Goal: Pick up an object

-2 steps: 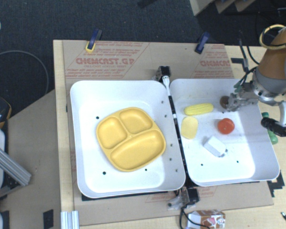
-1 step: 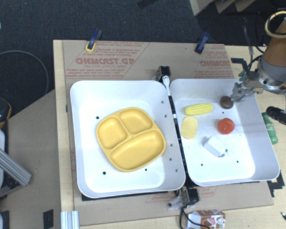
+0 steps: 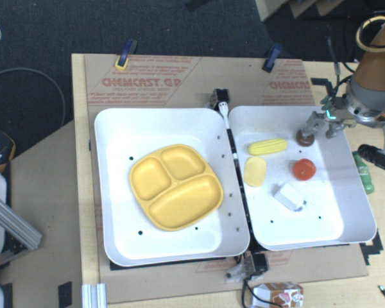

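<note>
Tomato [image 3: 303, 169] lies below the hand [image 3: 306, 136] hovering nearby.

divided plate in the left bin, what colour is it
Yellow. The divided plate shows plainly in the camera view, lying in the left bin.

yellow tray [image 3: 176, 186] in left bin [image 3: 109, 172], tomato [image 3: 303, 169] right.

Yellow corn cob [image 3: 267, 147], pale yellow piece [image 3: 255, 171], red tomato [image 3: 303, 169], right bin [image 3: 346, 217]
</note>
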`<action>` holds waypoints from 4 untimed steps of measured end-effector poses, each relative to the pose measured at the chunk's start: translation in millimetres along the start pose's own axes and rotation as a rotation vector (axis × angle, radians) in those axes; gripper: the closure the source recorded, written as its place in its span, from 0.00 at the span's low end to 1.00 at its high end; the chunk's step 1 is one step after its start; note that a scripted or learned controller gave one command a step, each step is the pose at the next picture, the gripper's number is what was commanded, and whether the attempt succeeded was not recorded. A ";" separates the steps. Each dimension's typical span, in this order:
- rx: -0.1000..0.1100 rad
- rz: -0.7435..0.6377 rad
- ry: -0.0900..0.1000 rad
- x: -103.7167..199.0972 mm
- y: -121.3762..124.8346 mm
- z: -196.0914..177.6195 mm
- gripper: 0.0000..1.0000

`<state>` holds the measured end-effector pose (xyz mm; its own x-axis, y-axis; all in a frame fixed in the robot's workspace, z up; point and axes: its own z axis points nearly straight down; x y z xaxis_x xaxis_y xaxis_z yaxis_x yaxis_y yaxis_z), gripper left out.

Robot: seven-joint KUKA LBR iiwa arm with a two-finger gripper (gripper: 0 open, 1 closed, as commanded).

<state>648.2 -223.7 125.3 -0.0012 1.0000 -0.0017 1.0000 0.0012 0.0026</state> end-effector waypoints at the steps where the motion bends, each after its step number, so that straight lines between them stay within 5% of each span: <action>1: 0.003 -0.004 0.013 5.9 9.3 40.0 0.00; 2: -0.001 -0.001 0.000 0.9 8.5 28.6 1.00; 4: 0.004 -0.005 0.004 162.3 -13.6 -62.7 1.00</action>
<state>634.2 -61.3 187.6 -0.0065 1.0000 0.0019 1.0000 0.0065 -0.0010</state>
